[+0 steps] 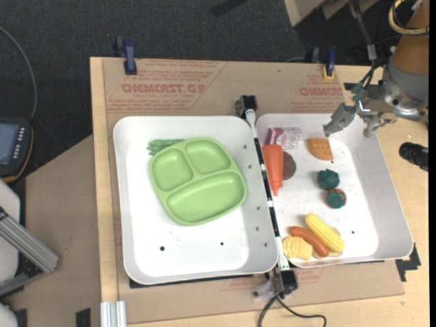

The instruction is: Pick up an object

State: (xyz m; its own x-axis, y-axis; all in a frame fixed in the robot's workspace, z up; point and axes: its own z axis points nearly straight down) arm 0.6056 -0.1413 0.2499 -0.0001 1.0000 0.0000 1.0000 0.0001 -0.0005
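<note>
Toy foods lie in the right bin: an orange carrot beside a brown disc, a white and purple packet, an orange bread piece, a dark green broccoli, a red and green fruit, a yellow corn cob, an orange sausage and a yellow ridged piece. My gripper hangs open over the bin's far right corner, just right of the bread piece, with nothing between its fingers.
The left bin holds a green divided plate with a green leafy toy at its far left edge. A black clip sits where the bins meet. Blue clamps hold the board at the back.
</note>
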